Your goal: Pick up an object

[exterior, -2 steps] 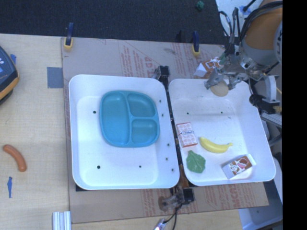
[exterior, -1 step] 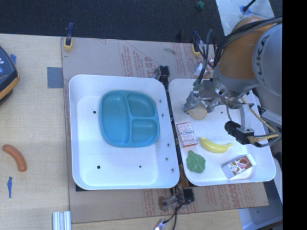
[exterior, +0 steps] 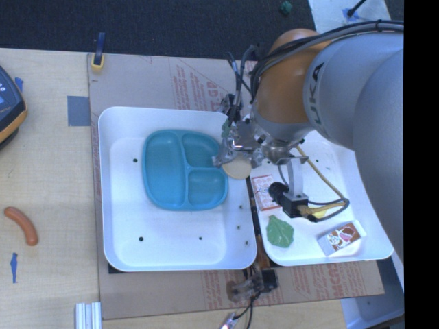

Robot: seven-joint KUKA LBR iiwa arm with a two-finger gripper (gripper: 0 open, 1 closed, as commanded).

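Disc [exterior: 238, 169], pale tan, looks like the likeliest target: it lies at the inner edge where the two bins meet, just beside the right rim of the blue plate [exterior: 182, 170]. I'm not certain which bin it's in, since the tool partly covers it.

Tool [exterior: 233, 149] is low over that spot, right above the disc and close to the plate's edge. I can't tell whether it's apart or together from this angle, and I see nothing clamped in it.

Status: nothing lifted as far as I can see. I'd call it the reach/descend stage, with grasp and lift left to do.

Other candidates:
- plate in the left bin [exterior: 110, 184]
- green piece [exterior: 280, 231], printed packet [exterior: 341, 238] and small card [exterior: 261, 187] in the right bin [exterior: 309, 252]

Sausage [exterior: 22, 225] is out on the counter [exterior: 48, 149], well apart from the bins.

Risk, as I judge it: the tool may catch the plate rim instead of the disc.
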